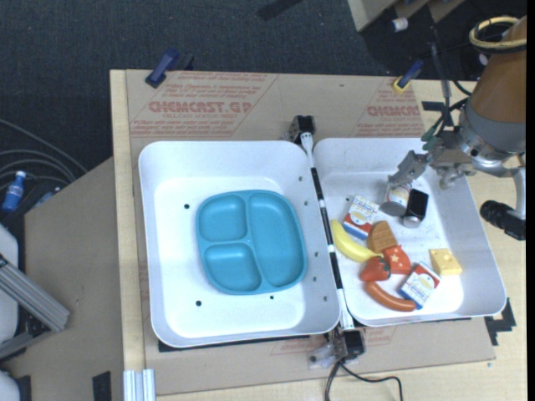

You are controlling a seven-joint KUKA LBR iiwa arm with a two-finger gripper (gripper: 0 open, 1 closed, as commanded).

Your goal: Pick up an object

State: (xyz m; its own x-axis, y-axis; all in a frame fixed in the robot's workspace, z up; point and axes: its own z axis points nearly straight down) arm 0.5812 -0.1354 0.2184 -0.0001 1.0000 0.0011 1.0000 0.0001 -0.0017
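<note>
Front of right bin (481, 307): you see a sausage (389, 296), red pepper (378, 268) and small carton (419, 286) clustered, with a cheese cube (445, 261) to their right.
Middle: a banana (351, 242), a brown piece (383, 236), another carton (362, 211).
Left bin (159, 224): a blue divided plate (249, 241) (sitting flat).
Gripper (407, 200): low over the bin's far part; you cannot tell its opening or any hold.
</note>
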